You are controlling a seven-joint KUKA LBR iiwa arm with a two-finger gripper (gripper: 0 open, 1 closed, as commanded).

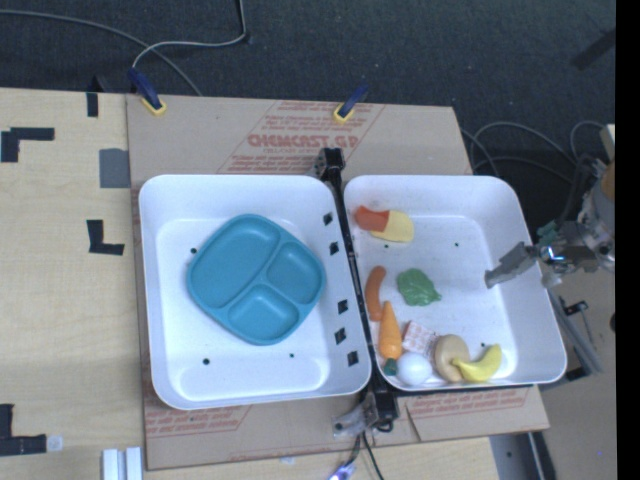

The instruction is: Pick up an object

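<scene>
Approach step: the hand (pixel 515 266) sits at the right white bin (pixel 500 196) rim, grip state cannot be told. Small plastic food pieces, including the green leafy piece (pixel 417 287), lie untouched; next, descend onto one

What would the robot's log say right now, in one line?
phase: approach | gripper: over right bin edge, holding nothing | toys: untouched | blue tray: left bin

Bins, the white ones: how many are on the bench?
2. The left bin holds a blue divided plate; the right bin holds toy food, including a banana.
</scene>
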